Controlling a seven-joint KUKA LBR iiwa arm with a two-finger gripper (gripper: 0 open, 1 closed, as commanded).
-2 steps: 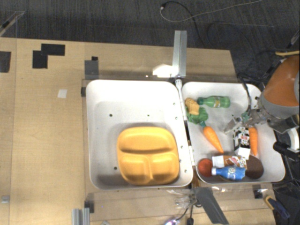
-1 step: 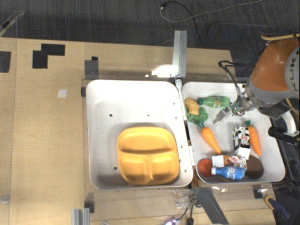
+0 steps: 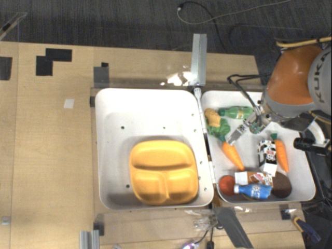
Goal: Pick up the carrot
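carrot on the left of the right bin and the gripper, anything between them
Nothing: in the camera view only bare white bin floor separates the gripper, poised just above, from that carrot.

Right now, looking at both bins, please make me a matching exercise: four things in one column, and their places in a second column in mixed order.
Things:
1. yellow divided tray
2. green bottle
3. blue bottle
4. gripper

Places:
A. near the front edge of the right bin
B. in the left bin
C. at the far end of the right bin
D. above the right bin, just beyond the left carrot

Pairs: 1-B, 2-C, 3-A, 4-D
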